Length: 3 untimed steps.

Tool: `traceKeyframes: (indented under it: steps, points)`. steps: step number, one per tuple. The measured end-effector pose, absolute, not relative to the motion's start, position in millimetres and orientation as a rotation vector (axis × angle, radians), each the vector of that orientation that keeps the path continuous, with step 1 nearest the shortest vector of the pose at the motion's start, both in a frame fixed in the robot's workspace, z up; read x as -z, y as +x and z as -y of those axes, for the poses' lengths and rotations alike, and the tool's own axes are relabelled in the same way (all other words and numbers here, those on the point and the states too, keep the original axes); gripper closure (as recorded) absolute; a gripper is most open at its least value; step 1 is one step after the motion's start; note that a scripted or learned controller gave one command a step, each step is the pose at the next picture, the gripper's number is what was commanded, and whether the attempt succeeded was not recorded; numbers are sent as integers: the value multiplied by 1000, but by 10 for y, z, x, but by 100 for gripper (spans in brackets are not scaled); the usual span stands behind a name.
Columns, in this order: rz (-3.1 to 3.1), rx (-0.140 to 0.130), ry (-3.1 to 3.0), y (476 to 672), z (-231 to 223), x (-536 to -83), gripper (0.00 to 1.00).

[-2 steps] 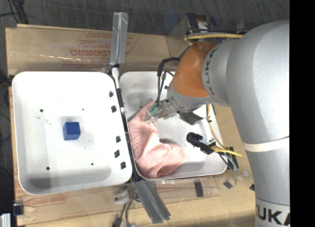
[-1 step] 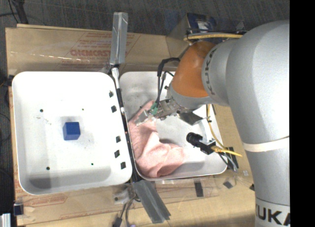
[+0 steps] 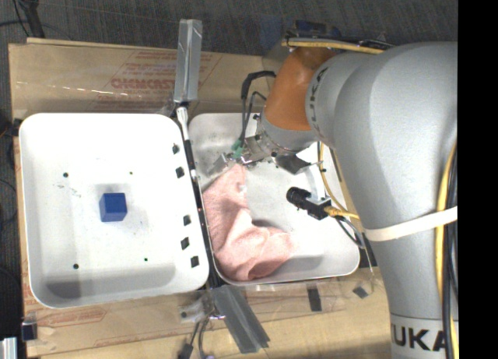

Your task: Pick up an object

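The hand hangs low in the right bin, at the upper edge of the pink cloth, which spreads out just below it. Whether it grips any fabric, I cannot tell. A good pick would pinch a raised fold, then lift straight up. The blue cube sits well apart to its left.

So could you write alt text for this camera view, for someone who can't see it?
A grey robot arm reaches from the right into the right-hand white bin, its pincer at the top edge of a crumpled pink cloth. A small blue cube sits in the left bin.
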<state>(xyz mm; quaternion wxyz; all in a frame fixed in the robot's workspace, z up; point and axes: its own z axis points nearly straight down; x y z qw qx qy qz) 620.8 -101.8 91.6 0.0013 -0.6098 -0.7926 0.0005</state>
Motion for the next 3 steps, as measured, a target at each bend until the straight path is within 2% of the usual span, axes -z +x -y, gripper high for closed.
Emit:
traceKeyframes:
  steps: [1, 2, 3]
  points:
    - [2296, -2, -2142, 6449, 560, -1926, 0]
    - [2556, -5, -1818, 6435, 800, -1913, 0]
    - [2682, -2, -1629, 6044, 1281, -911, 0]
